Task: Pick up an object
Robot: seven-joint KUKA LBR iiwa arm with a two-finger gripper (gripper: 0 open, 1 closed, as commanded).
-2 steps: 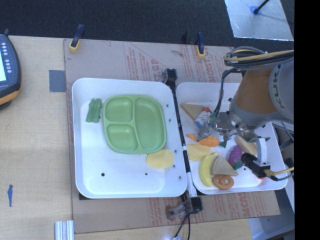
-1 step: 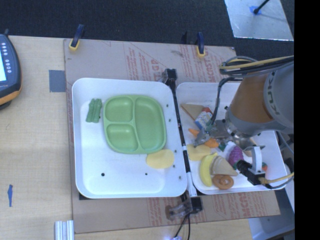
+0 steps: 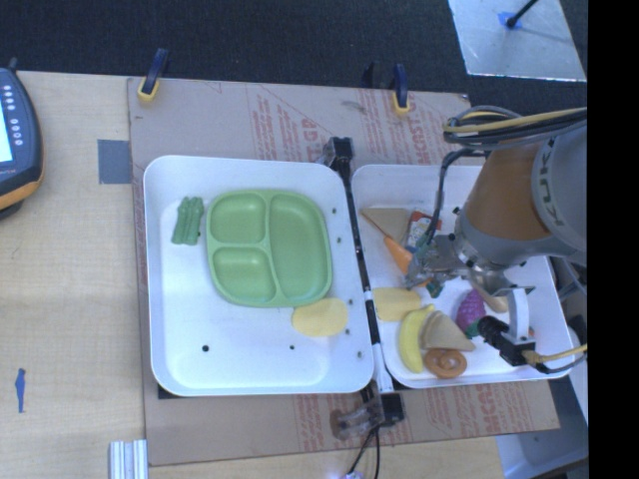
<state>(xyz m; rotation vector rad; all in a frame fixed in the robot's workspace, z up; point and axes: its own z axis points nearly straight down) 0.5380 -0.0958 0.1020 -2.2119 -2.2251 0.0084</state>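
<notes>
Left bin [image 3: 160,267]: 1 green bundle [image 3: 187,221] is lain near the left wall; 1 green 3-compartment plate [image 3: 270,247] is set flat mid-bin, nothing in its compartments; 1 pale yellow slice [image 3: 319,317] is found just below the plate's lower right corner, resting on the bin floor. These 3 items are well apart from the arm and are judged out of play for now.

Right bin [image 3: 399,372]: toy foods are crowded together, likely dumped as grasp candidates. Counted: 1 tan wedge [image 3: 389,220], 1 orange carrot [image 3: 398,254], 1 yellow slab [image 3: 397,302], 1 banana [image 3: 411,340], 1 brown ring [image 3: 445,363], 1 purple piece [image 3: 469,310].

The gripper [image 3: 436,264] is lowered over the carrot and slab. Finger state cannot be told; no object is seen held.
</notes>
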